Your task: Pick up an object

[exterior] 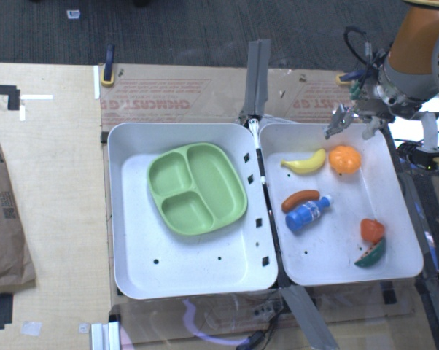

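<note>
The gripper [356,124] is hovering with fingers spread and nothing between them at the right bin's [394,268] far edge, just above the orange [345,160]; the banana [305,162] is lying left of the orange.

Dark carpet floor [190,13] lies beyond a pale wooden bench [44,195] under bright light.

In the right bin [394,188], a banana [305,163] and orange [345,160] crowd the far side; a sausage [300,199] touches a blue bottle [305,214] mid-bin. Bare floor lies between these and the watermelon slice [371,254] at the near right corner.
</note>
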Controlling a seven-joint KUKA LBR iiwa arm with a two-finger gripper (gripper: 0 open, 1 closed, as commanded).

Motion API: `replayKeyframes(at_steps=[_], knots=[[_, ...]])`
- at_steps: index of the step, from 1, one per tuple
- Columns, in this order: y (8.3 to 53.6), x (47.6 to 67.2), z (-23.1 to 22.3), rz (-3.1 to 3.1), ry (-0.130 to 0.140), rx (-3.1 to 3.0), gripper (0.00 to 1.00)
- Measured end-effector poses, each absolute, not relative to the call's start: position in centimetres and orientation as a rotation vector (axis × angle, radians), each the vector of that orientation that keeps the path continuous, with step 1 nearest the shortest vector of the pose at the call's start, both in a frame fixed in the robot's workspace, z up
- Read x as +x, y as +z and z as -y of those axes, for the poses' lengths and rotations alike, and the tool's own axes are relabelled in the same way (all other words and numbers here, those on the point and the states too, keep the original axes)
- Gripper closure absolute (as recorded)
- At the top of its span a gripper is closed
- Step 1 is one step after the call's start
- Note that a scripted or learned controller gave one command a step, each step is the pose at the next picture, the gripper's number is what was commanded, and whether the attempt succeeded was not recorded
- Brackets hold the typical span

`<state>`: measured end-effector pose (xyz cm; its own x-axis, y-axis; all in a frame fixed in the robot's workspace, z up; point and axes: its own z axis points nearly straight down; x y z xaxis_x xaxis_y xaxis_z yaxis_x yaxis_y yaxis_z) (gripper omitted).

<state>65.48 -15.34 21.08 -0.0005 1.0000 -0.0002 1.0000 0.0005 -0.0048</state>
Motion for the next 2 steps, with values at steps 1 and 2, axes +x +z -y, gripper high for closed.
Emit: replayKeyframes(at_steps=[1, 2], knots=[[10.02, 66.41, 13.35, 2.506, -0.015, -1.912, 0.00], [10.79, 66.41, 13.54, 2.505, -0.012, -1.915, 1.00]])
